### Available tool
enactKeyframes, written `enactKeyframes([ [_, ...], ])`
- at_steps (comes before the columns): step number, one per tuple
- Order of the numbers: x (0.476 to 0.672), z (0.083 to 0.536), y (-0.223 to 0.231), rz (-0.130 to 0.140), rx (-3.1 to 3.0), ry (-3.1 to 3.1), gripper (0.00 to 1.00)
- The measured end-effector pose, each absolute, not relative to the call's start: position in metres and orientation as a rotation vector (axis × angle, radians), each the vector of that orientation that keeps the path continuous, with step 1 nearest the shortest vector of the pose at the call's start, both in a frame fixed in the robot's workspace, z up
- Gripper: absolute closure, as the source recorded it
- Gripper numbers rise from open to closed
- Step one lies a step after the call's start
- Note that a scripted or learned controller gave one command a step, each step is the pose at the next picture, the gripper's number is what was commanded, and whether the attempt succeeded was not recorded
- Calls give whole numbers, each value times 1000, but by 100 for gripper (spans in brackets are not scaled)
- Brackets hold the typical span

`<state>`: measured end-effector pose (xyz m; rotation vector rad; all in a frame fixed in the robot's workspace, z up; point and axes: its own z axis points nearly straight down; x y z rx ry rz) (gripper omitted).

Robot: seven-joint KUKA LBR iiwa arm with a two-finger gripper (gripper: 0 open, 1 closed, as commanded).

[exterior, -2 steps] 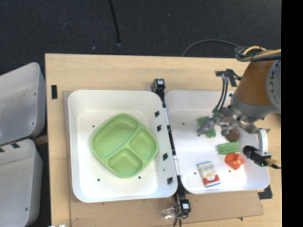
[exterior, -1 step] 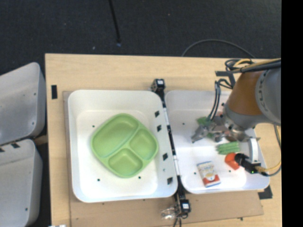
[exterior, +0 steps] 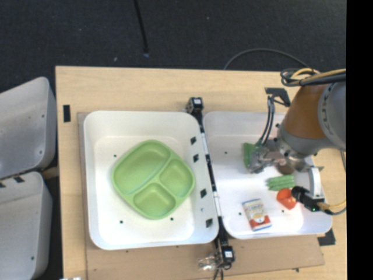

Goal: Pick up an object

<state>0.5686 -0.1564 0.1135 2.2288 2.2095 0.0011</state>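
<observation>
Your gripper (exterior: 260,161) low in right bin (exterior: 233,127) by green object (exterior: 250,153); finger state unreadable; nothing lifted, pick left

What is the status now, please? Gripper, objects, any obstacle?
Gripper low in right bin, at a green object. Grasp unconfirmed. Green piece, red piece, small box close by.

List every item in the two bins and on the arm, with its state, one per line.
Green divided plate: flat in the left bin, right side up.
Small carton: lying flat in the right bin.
Orange-red object: resting on the bin floor.
Green pod-like object: lying flat.
Green object: beside the gripper.
Gripper: lowered into the right bin.
</observation>
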Motion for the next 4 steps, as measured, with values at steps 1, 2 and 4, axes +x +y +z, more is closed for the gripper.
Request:
enactKeyframes([
  [1, 566, 159, -164, 4, 2224, 2211, 100],
  [2, 575, 206, -164, 5, 2214, 2220, 100],
  [4, 586, 244, -104, 5, 2211, 2230, 100],
])
